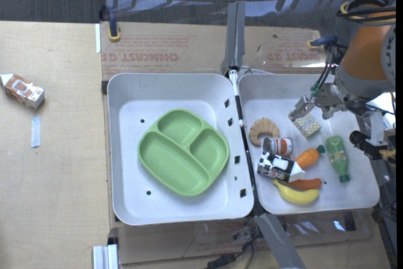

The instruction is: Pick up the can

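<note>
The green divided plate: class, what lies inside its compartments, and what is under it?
All three compartments of the green divided plate look bare. It rests on the left bin's white floor; the floor directly beneath is covered.

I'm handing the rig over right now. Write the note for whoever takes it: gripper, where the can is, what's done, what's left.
Gripper: over the upper right bin, holding a small speckled block between its fingers, not the can.
Can: lying on its side in the right bin, below the croissant, left of the carrot, above a black-and-white carton.
Done: nothing; can not yet picked.
Left: release the block, move to the can, grasp, lift.
</note>
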{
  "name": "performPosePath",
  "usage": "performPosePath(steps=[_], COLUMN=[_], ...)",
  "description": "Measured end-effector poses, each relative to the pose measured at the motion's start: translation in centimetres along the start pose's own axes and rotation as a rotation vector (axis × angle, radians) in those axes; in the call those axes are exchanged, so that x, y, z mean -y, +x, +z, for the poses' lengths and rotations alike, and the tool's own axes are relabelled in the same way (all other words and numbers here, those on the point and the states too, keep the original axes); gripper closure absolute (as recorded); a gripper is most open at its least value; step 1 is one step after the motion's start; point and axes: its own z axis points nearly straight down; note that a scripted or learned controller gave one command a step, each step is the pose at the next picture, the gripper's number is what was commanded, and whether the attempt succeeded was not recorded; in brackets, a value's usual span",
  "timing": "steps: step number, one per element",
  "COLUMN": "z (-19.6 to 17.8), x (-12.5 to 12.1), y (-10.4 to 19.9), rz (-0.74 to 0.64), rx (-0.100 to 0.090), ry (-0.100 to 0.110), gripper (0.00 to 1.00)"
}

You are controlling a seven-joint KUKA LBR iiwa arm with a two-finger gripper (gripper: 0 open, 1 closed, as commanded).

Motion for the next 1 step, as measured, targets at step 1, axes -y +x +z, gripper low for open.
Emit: performPosePath(steps=[1], z=[3.75], x=[-0.21], y=[-0.26], rz=[0.021], rx=[-0.007], ry=[0.005], gripper=[0.00])
